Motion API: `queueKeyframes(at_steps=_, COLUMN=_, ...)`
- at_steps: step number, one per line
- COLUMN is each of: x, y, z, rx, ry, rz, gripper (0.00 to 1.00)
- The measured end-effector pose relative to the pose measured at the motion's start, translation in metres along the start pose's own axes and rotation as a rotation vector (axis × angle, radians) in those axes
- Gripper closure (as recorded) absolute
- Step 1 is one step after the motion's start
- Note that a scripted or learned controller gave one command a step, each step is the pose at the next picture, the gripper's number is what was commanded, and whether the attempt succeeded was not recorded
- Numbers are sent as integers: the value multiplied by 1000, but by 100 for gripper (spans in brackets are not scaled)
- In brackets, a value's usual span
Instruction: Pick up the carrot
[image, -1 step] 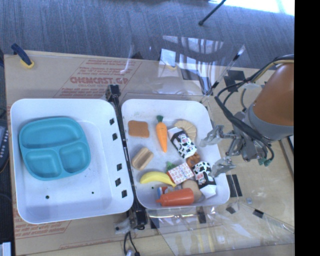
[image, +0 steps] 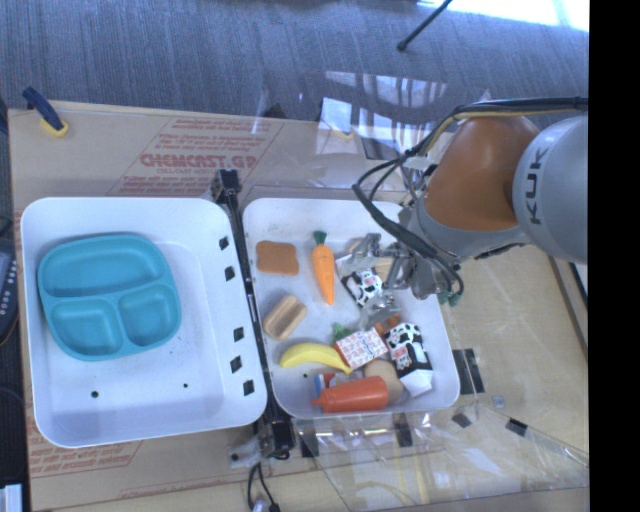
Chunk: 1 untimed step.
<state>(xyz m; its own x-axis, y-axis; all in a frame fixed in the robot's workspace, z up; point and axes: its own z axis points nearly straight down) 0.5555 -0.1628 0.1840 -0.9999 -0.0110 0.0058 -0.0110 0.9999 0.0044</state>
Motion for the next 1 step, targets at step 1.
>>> queueKeyframes(at_steps=1, x=-49, y=48, z=94, rx=0, ry=-2, rz=-95, gripper=0)
